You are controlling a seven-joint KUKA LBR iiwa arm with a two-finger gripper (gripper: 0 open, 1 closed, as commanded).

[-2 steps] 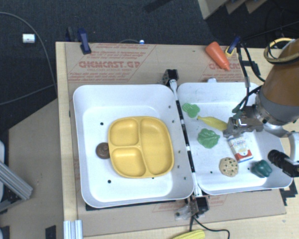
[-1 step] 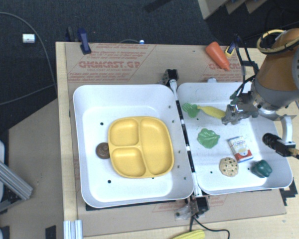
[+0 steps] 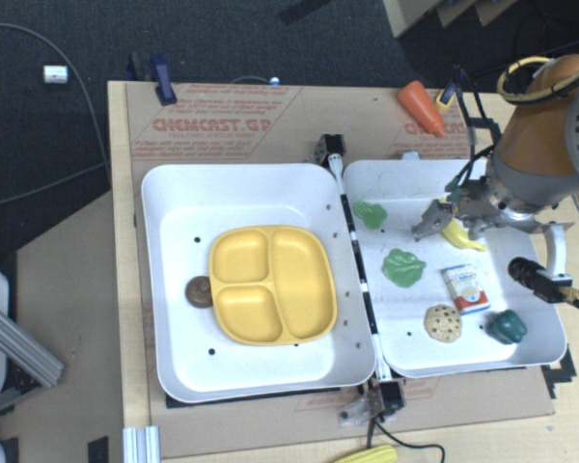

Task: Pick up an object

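banana point(image 3: 464, 236), yellow, lies in the right bin point(image 3: 550, 340) near its far side, directly under the pincer point(image 3: 453, 222). pincer fingers look spread, one either side of it, though i cannot tell whether they grip. green leaf point(image 3: 403, 266) sits just beside.

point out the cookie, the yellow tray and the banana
cookie point(image 3: 443, 323), camera view, middle of its top face
yellow tray point(image 3: 272, 285), camera view, ridge where its compartments meet
banana point(image 3: 460, 236), camera view, its visible yellow body
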